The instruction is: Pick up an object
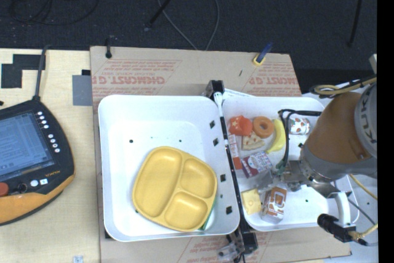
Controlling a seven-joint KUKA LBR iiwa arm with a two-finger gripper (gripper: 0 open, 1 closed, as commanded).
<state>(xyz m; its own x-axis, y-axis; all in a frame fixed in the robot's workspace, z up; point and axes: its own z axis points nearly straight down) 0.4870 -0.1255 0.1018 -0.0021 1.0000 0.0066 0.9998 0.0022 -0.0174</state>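
Observation:
The right bin holds several toy foods. At its far end lie a red tomato, a donut, a yellow banana and a sandwich wedge. A red and white packet lies mid-bin. Near the front are a yellow cheese block and a brown and white carton. My gripper hangs low over the bin, between the packet and the carton, just above the carton's top. The grey and orange arm covers the bin's right half.
A yellow divided plate lies in the left bin. A small white patterned cup sits by the banana. A teach pendant rests on the bench at the left. A black clip divider joins the bins.

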